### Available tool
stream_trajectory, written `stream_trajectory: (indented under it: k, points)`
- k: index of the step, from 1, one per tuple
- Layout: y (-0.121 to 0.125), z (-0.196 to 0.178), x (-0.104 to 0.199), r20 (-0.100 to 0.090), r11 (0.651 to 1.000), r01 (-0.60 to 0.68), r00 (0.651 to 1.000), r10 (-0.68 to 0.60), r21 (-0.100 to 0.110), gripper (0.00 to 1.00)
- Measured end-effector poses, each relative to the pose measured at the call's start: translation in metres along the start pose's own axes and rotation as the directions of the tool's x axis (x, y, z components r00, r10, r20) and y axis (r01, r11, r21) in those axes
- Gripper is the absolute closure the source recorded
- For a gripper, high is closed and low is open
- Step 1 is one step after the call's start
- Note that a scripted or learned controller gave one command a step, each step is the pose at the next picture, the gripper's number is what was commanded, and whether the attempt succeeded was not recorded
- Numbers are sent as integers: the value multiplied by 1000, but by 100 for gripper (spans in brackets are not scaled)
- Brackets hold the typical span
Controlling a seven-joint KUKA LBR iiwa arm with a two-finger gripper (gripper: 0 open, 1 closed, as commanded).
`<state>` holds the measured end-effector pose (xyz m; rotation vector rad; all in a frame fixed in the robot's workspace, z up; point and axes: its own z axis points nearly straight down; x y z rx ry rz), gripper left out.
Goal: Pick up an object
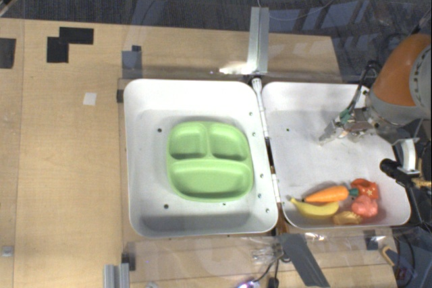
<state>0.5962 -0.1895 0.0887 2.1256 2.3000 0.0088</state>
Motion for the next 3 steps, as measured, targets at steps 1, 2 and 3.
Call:
stream_trajectory:
  k: [1, 2, 3]
  points:
    - [54, 3, -18, -1, 997, -82, 997, 82, 4, 0]
    - [58, -10, -17, 2, 997, -71, 997, 71, -4, 100]
    - [64, -109, 44, -1, 994, -114, 994, 114, 4, 100]
